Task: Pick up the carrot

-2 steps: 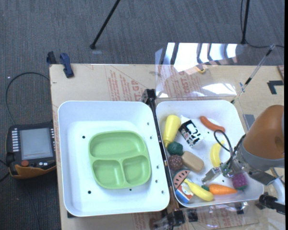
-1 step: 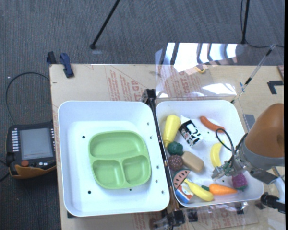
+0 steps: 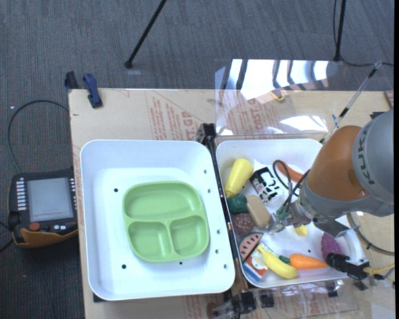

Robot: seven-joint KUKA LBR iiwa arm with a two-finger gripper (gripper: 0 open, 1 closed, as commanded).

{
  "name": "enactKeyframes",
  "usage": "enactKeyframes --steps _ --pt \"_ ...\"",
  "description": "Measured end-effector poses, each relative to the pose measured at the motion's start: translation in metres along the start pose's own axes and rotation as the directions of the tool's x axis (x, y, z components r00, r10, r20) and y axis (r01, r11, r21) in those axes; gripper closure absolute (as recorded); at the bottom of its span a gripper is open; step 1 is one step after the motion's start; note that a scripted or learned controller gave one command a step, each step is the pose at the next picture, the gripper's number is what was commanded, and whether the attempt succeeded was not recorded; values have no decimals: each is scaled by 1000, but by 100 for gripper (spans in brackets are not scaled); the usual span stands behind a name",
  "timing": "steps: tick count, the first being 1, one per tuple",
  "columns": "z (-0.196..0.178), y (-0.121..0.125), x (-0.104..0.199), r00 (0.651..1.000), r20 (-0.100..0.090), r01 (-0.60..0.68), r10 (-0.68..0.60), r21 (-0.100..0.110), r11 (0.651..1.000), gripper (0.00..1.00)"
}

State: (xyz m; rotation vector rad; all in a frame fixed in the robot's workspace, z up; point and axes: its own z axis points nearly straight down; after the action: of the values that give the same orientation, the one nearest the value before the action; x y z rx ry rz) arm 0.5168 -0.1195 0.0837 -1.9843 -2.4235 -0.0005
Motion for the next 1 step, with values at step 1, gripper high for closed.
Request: enactKeyframes --steps 1 --pt "-104 25 74 999 4 36 -36 -8 999 100"
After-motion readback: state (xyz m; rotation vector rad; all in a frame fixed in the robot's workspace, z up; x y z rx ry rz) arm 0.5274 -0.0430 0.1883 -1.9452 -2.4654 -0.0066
